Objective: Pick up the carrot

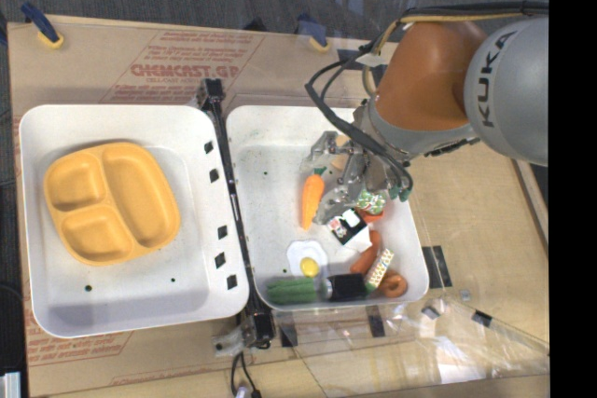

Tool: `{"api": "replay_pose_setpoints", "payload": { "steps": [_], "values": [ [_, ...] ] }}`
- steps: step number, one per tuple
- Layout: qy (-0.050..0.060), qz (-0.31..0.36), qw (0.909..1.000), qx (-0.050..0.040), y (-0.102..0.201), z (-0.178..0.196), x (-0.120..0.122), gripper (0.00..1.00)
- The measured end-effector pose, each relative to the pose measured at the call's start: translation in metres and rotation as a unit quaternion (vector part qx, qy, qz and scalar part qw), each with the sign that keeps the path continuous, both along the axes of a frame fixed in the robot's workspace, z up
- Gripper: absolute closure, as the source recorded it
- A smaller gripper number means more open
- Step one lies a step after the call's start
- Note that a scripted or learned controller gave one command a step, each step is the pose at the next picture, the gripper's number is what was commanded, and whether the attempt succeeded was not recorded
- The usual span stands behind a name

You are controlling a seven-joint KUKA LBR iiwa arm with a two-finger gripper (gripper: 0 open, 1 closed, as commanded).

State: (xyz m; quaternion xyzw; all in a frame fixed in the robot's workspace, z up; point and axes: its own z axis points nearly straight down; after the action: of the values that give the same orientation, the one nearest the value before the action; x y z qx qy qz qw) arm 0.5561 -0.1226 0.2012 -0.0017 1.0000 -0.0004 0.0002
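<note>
An orange carrot (311, 199) with a green top lies upright in the middle of the right bin (270, 200). My gripper (341, 174) hangs just to the carrot's right, low over the bin, under the orange wrist band. Its metal fingers (328, 147) stand beside the carrot's green end, and the carrot rests on the bin floor, not between them. The wrist hides part of the gripper, so its opening is unclear.
The right bin also holds a fried egg (307, 258), a green cucumber (293, 292), a black block (347, 286), a black-and-white card (350, 226), and red and brown toy foods (387, 280) near the front right corner. A yellow divided plate (110, 201) sits in the left bin.
</note>
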Motion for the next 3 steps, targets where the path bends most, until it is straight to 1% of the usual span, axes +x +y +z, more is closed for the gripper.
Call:
{"api": "replay_pose_setpoints", "payload": {
  "steps": [1,2,3],
  "values": [
    [0.005,0.010,0.9999,0.0014,-0.027,-0.087,-0.003,0.00],
    [0.001,-0.024,0.9997,0.0011,-0.011,-0.110,-0.002,0.00],
    [-0.001,-0.020,0.9998,0.0005,-0.010,-0.098,0.000,1.00]
  ]
}}
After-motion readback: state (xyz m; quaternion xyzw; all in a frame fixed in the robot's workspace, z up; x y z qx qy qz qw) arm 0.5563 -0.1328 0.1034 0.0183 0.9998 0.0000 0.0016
